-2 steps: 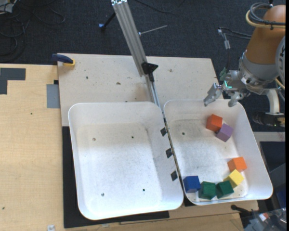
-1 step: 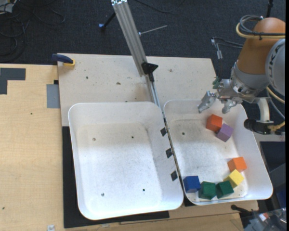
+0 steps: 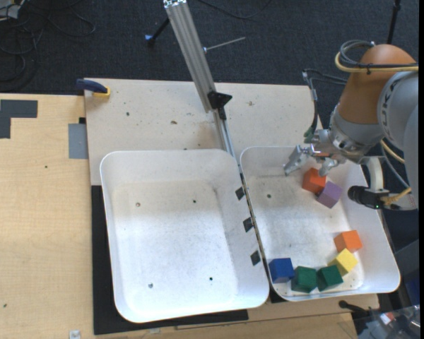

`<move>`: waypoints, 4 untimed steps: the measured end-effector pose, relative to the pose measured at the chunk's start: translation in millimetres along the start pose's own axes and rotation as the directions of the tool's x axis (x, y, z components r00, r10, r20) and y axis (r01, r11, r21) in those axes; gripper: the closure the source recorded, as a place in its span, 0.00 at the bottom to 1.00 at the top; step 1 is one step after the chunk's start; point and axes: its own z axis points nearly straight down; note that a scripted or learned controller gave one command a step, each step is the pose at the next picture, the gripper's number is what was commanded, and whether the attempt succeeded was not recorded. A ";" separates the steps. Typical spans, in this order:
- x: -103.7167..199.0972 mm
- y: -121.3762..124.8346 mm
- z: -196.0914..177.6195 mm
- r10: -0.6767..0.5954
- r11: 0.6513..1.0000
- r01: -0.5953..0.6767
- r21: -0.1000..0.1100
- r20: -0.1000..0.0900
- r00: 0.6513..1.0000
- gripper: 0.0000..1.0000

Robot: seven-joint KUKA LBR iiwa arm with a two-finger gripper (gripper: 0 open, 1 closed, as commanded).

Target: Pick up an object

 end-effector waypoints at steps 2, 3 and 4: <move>-2.9 4.9 19.0 0.002 1.000 -0.001 -0.023 0.007 1.000 1.00; -7.9 -3.7 -37.6 0.005 1.000 -0.005 -0.011 0.002 1.000 1.00; -8.5 2.5 -100.4 0.000 1.000 0.000 -0.014 0.002 1.000 1.00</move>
